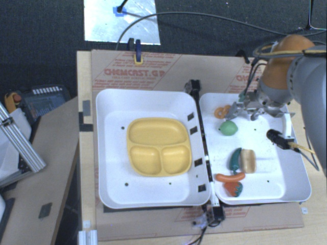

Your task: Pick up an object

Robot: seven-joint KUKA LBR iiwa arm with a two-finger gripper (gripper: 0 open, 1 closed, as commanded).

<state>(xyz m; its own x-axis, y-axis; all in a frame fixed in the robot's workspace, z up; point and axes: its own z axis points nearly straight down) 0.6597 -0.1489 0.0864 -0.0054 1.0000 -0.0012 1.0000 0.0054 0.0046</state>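
The tool (244,109) hangs low over the back part of the right bin (299,180), reaching in from the right. Can't tell if it is spread or pressed together, it's too small & blurry there. Nothing shows pinched in it.

Closest things: a small orange curly thing (222,112) just beside the tool, on its left, & a green ball (228,128) near it, a bit more toward the front. The green ball looks like the best pick, I think. It sits alone on the white floor w/ room all round, not touching the others.

How it'll handle: prob. a light toy fruit, smooth & round, so it may roll away or pop out if pinched off-centre. Best to grab it across the middle, straight from above.

Further front in the same bin: a teal thing (234,160) touching a tan bun (248,161), then a red sausage (230,177) & a red-orange lump (234,189) close together. Those are crowded, so harder to take one by one.

The left bin (110,137) holds a yellow plate (156,146) w/ 3 parts. Not needed here.
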